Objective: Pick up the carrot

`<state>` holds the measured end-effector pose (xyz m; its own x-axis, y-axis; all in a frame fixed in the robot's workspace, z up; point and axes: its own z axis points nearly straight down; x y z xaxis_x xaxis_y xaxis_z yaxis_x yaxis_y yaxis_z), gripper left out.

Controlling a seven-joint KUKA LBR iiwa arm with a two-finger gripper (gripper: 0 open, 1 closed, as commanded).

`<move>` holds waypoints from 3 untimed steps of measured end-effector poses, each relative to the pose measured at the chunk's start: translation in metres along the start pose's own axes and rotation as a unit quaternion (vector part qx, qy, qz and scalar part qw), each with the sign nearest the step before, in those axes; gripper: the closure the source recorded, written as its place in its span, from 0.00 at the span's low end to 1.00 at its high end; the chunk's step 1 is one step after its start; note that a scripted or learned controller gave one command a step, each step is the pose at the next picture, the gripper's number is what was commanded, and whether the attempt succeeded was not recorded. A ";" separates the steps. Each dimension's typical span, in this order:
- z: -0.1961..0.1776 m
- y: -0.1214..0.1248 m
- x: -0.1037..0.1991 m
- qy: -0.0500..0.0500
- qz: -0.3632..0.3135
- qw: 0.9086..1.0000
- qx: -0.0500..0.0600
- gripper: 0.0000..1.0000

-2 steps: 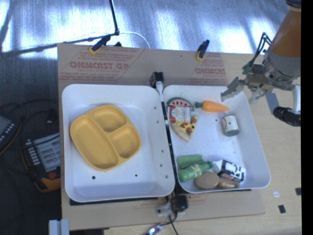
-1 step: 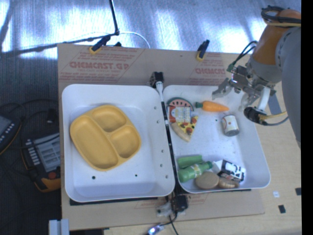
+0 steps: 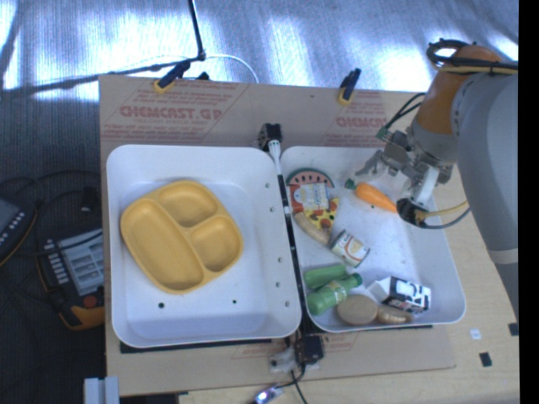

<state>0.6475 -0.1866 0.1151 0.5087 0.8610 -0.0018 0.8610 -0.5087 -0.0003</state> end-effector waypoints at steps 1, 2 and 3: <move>0.027 -0.014 -0.015 0.003 0.163 0.987 -0.003 0.00; 0.026 -0.063 -0.020 0.003 0.382 0.924 -0.004 0.00; 0.026 -0.059 -0.043 0.004 0.404 0.915 -0.002 0.00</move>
<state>0.5750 -0.1940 0.0888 0.9789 0.2042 0.0082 0.2042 -0.9789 0.0022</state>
